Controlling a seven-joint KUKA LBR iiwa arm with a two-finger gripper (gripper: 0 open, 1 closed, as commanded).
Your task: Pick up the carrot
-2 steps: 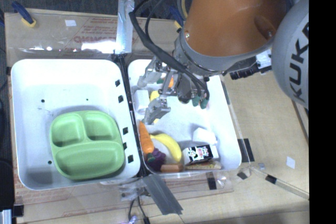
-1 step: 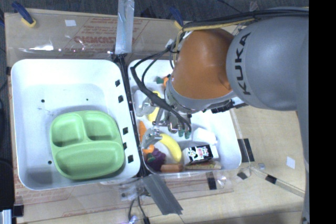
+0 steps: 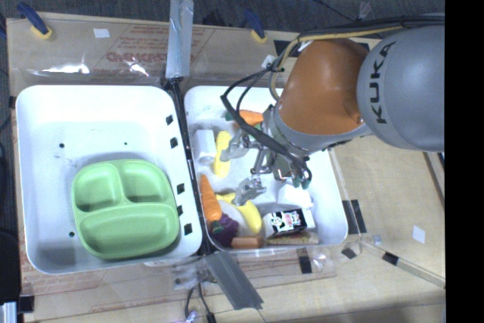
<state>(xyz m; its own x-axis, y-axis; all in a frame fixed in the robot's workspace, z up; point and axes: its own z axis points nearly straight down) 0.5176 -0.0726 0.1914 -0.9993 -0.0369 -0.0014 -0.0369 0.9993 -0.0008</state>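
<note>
While the carrot (image 3: 208, 197) lies exposed, the gripper (image 3: 253, 181) grip state is indiscernible beneath the arm (image 3: 333, 94).

Even overhead light, soft shadows; glare on plastic sheet (image 3: 113, 57); slightly grainy pic.

My own wrist covers the upper right part of the right bin (image 3: 333, 197), and an orange thing (image 3: 250, 116) peeks out from under it, too little to name. My end effector (image 3: 253, 176) blurs into cables and toys.
</note>
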